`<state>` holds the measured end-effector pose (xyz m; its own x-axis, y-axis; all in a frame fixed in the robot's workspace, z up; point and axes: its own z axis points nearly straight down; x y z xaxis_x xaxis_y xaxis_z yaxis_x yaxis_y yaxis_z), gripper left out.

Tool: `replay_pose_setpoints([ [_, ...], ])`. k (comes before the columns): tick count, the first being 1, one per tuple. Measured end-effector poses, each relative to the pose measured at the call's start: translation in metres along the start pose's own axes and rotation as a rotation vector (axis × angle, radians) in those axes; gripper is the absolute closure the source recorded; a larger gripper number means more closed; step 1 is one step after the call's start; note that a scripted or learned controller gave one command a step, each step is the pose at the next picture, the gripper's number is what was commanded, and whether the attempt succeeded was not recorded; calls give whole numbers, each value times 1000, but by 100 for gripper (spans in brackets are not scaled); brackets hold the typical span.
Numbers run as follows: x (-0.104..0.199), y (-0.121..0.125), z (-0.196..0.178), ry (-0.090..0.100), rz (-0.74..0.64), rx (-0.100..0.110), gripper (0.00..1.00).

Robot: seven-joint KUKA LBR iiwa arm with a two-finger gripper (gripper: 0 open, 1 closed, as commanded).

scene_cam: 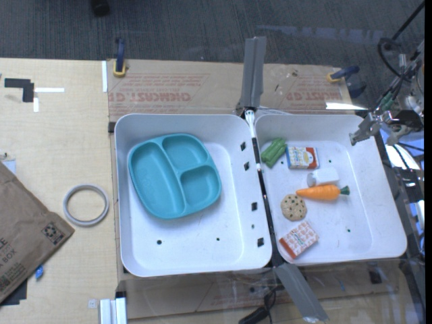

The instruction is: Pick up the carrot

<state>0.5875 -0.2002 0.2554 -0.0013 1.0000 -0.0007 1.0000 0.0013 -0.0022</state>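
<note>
Carrot: orange body, green top. Divided plate: teal. Both bins: white, small dark holes. Cookie: tan, dark specks. Green vegetable piece. Small carton: white, red and blue print. Packet: red-and-white pattern. Tape ring: grey-white. Counter: pale wood. Cardboard sheet: brown, red lettering.

**Bin layout**

Left bin: divided plate only. Right bin: carrot mid-bin, cookie just left-front of it, packet in front, carton behind, green item left of the carton. Tape ring on the table, left of both bins.
</note>
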Motion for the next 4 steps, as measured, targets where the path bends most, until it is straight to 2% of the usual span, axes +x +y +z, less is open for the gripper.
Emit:
replay_pose_setpoints([
  [1,0,0,0,0,0,0,0],
  [2,-11,-7,15,0,-213,-1,0],
  [3,19,-27,-76,-1,-244,-2,0],
  [4,19,-26,-85,-3,-246,-3,100],
])
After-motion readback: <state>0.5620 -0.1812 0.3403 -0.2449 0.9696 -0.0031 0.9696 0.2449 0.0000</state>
